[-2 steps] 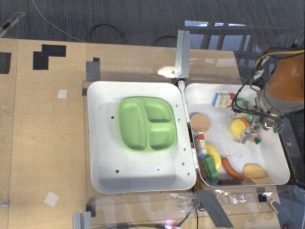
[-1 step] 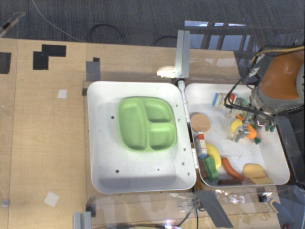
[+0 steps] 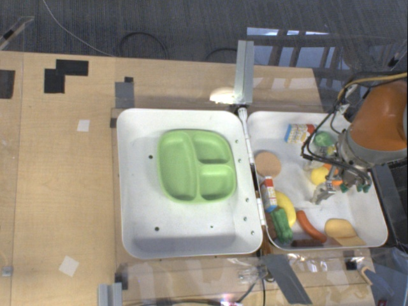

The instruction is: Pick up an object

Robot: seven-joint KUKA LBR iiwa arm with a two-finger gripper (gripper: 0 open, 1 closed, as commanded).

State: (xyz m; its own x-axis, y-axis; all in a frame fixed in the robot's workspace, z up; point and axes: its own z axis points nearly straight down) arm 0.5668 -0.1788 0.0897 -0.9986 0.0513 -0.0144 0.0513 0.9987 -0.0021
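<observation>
Claw [image 3: 325,192] is hanging low inside the right bin [image 3: 380,234], finger state impossible to tell, just beside a yellow lemon-like toy [image 3: 318,176], probably lining up on it, with the green divided tray [image 3: 194,164] sitting in the neighbouring bin.

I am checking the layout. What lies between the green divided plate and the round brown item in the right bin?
In the camera view, between the green divided plate and the round brown item stand the bins' adjoining walls.
</observation>
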